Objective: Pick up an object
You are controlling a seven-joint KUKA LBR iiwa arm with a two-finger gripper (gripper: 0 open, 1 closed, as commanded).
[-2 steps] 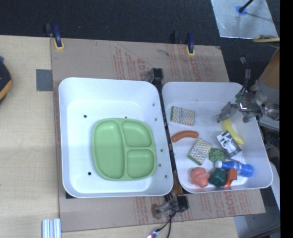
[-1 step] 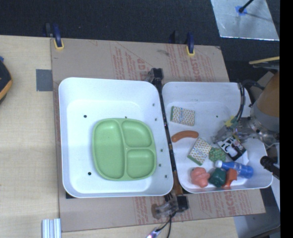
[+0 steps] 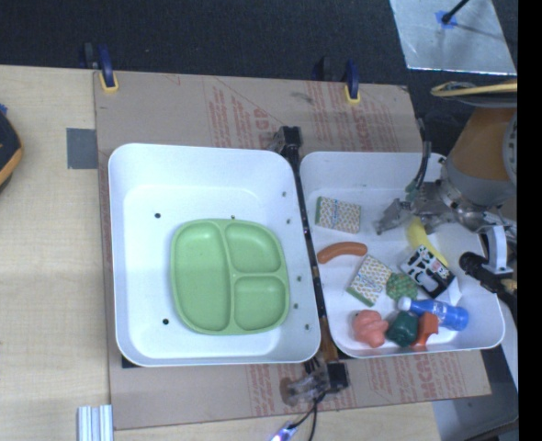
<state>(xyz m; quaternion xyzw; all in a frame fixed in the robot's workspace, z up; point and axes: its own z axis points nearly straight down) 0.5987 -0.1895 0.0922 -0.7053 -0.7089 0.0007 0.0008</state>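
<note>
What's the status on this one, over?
Gripper low over right bin, nothing seen held. Toys clustered in that bin: orange sausage, banana, patterned blocks. Green divided plate in left bin.

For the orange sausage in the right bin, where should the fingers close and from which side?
Grip the sausage across its middle, coming straight down from above. It lies flat and long, slightly curved, running left-right, with bare bin floor on both long sides, so the fingers would likely fit there. The patterned squares and sit nearby but apart.
</note>
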